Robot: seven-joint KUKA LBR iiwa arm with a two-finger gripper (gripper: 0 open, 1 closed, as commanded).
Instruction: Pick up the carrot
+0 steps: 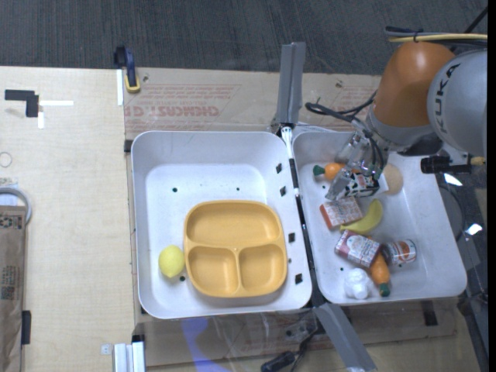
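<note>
While the arm (418, 84) reaches in over the right bin (434, 285), its hand (355, 178) sits low in that bin's upper-left part, just beside a small orange piece with a green end (332, 171). Whether that piece is touched: cannot tell. Hand state: cannot tell, parts too cluttered to read.

Carrot (380, 273), orange w/ green tip, lies near the right bin's front wall, well apart from the hand, nothing gripping it. Relative to the carrot: white lumpy item (357, 285) just beside it on the left; red-and-white carton (356, 248) touching or nearly so, up-left; small can (400, 252) just above-right; banana (367, 218) further up; second red packet (340, 212) beside banana, under the hand; pale egg-like item (393, 179) at the far end near the hand.

Left bin (155, 208), well left of the carrot: yellow divided tray (235, 248), approx. centre; lemon (171, 261) just beside the tray's left edge. Both bins rest on the worktop (62, 208).
</note>
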